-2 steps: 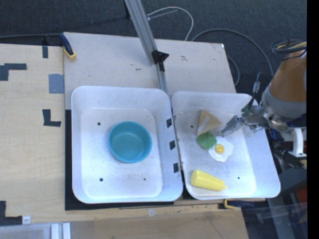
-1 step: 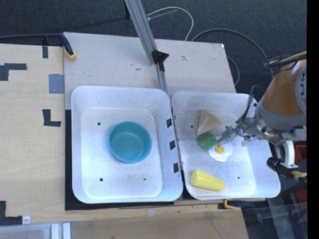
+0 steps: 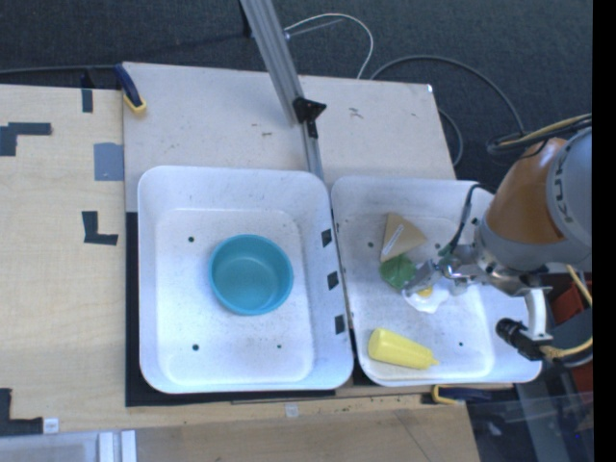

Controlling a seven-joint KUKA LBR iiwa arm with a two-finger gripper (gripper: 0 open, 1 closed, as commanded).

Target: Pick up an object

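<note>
You have the pale wooden bench filling most of the frame, with a lighter board on it under the bins. On that board sit two shallow white plastic bins side by side: the left bin at centre frame and the right bin at centre right, their inner walls touching. The grey arm with its orange band comes in from the right edge and bends down over the right bin. A grey metal pole slants from the top centre of the frame down to the gap between the bins.

In the left bin you see a round teal plastic bowl, upright, near the middle. In the right bin, a yellow wedge-shaped block lies near the lower wall, well apart from the rest. A tan cone-shaped piece lies at the bin's middle, with a small green lump touching its lower side and a small white object just beside that.

The two-finger gripper sits low over this cluster, between the green lump and the white object. You cannot tell how its pincer is set; the shapes blur together there.
</note>
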